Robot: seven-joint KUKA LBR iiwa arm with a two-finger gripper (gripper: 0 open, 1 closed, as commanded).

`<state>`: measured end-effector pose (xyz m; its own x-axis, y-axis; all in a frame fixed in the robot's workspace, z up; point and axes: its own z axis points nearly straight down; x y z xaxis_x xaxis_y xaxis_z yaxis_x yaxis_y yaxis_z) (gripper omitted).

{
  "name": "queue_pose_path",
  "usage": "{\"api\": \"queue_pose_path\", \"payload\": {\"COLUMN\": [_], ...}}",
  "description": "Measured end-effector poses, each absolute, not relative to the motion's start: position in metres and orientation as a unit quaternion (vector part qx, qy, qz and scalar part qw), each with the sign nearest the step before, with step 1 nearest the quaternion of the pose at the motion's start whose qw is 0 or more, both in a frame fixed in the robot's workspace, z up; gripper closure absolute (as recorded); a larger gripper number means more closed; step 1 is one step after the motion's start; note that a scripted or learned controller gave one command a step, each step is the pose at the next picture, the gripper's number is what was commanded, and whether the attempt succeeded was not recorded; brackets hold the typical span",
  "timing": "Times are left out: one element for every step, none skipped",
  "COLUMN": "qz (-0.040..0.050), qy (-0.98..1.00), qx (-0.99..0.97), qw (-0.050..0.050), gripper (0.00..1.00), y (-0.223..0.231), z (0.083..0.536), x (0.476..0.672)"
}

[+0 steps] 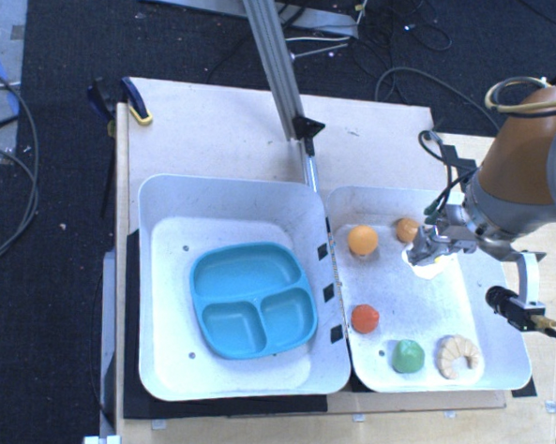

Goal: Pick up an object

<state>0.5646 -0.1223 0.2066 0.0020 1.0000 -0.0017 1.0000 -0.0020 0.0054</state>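
In the right bin (484, 313) lie several small objects: an orange ball (362, 240), a smaller orange piece (406, 230), a red-orange ball (364, 318), a green object (407, 356) and a pale ridged shell-like piece (459, 356). My gripper (429, 253) hangs low over the upper middle of that bin, just right of the small orange piece, above a white patch on the bin floor. The grey wrist and orange band rise behind it to the right. Nothing shows between the fingers from this angle.
The left bin (163, 256) holds a blue three-compartment tray (252, 299). A grey metal pole (280, 66) slants down to the divide between the bins. Black cable clips sit along the shared bin edge (330, 295). A black fitting (510, 306) hangs at the right bin's edge.
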Motion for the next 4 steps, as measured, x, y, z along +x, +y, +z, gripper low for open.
{"api": "queue_pose_path", "payload": {"qz": [0.0016,-0.0001,-0.0003,-0.0002], "qy": [0.708,0.709,0.71,0.71], "qx": [0.706,0.705,0.705,0.704], "qw": [0.003,-0.001,-0.001,-0.001], "gripper": [1.0,1.0,1.0,1.0], "y": [-0.127,-0.076,-0.03,0.019], "z": [0.269,0.252,0.239,0.232], "x": [0.564,0.561,0.553,0.539]}}
